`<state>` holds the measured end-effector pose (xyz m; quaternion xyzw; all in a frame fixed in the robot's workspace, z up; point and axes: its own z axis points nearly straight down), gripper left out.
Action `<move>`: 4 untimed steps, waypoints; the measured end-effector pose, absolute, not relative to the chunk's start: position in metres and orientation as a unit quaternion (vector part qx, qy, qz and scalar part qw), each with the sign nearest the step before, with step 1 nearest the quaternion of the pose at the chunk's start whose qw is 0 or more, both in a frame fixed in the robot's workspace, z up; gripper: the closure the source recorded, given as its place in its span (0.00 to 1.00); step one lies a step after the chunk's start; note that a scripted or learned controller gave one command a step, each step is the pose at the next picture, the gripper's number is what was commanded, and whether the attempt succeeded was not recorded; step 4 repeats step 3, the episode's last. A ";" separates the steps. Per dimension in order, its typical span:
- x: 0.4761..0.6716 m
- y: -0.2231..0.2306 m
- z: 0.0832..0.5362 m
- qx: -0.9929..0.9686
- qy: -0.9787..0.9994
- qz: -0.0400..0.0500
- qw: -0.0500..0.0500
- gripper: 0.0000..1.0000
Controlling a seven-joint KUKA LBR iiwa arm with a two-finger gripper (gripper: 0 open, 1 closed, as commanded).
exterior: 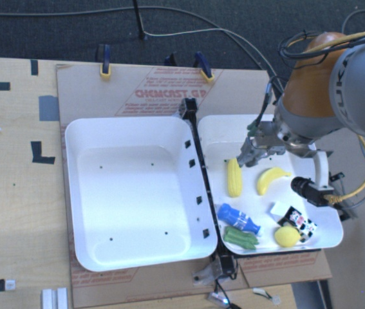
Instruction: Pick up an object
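My gripper (249,156) hangs over the right bin (215,132), just right of and above the top end of a yellow corn cob (234,177). Its dark fingers look slightly parted with nothing between them. A yellow banana (270,178) lies to the right of the corn. Nearer the front sit a blue bottle (237,217), a green pepper-like piece (241,238), a yellow lemon (287,236), a small white block (279,208) and a black-and-white toy (300,222).
The left bin (131,192) adjoins the right one along a black-clipped divider (200,179). Cardboard lies under both bins, with clamps at its far edge. Cables run across the dark floor behind. The arm's grey body and a black fitting (308,190) overhang the right bin's far right side.
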<state>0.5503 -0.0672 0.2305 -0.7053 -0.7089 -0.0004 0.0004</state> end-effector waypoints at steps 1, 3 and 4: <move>0.566 -0.015 0.238 -0.705 -0.709 0.000 0.000 1.00; 0.581 0.090 0.228 -0.706 -0.708 0.001 0.001 1.00; 0.581 0.090 0.228 -0.706 -0.708 0.001 0.001 1.00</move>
